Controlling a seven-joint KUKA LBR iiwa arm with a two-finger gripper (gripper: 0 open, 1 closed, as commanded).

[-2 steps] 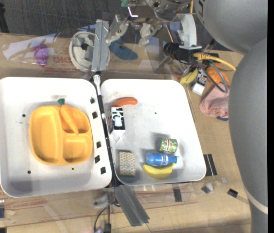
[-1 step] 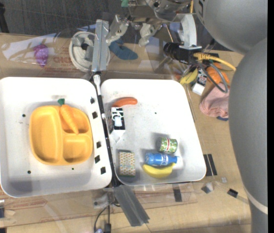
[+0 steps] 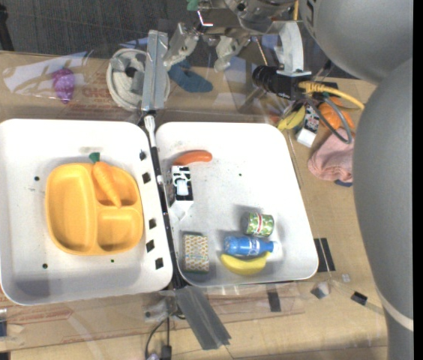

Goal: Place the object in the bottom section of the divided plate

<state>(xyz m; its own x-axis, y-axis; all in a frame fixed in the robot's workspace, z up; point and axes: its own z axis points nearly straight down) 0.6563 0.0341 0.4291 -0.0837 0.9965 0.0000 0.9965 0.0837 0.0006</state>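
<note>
A yellow divided plate (image 3: 69,216) lies in the left bin (image 3: 16,276). An orange carrot (image 3: 106,182) with a green top rests in the plate's upper right section, its tip reaching toward the divider. The lower right section (image 3: 119,229) holds nothing. My gripper (image 3: 205,49) hangs high above the far edge of the bench, behind the right bin, far from the plate. Its fingers (image 3: 184,45) are spread apart with nothing between them.
The right bin (image 3: 286,163) holds an orange sausage (image 3: 193,157), a black-and-white card (image 3: 181,183), a green can (image 3: 259,223), a blue bottle (image 3: 247,246), a banana (image 3: 243,264) and a tan block (image 3: 196,251). Cables, a pink cloth (image 3: 333,160) and clutter lie behind.
</note>
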